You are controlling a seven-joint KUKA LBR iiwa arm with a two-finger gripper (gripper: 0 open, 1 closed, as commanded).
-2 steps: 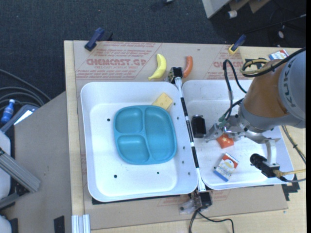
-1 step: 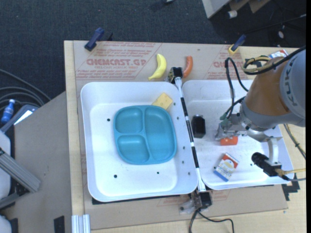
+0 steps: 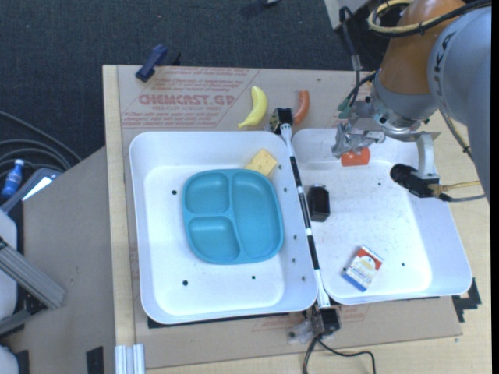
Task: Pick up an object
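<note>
the blue plate [image 3: 232, 213] with three compartments lies flat in the middle of the left bin [image 3: 156, 232]. at the upper right corner of the plate a yellow block [image 3: 262, 162] rests, touching the rim of the plate or just beside it.

to the right of the plate, across the wall between the bins, is the right bin [image 3: 421, 240]. the gripper [image 3: 355, 140] hangs in the far part of this bin, to the upper right of the plate and well apart from it. directly under the gripper, touching its tip, there is a small red-orange object [image 3: 356, 157]. i cannot tell if the gripper is spread or pressed together, and i cannot tell if it pinches this object.

just right of the plate, near the wall between the bins, lies a small black object [image 3: 318, 202]. to the lower right of the plate lies a small box [image 3: 362, 268], white with red and blue.

above the plate, outside the bins, a banana [image 3: 253, 107] and an orange carrot-like thing [image 3: 301, 106] lie on the board.
</note>
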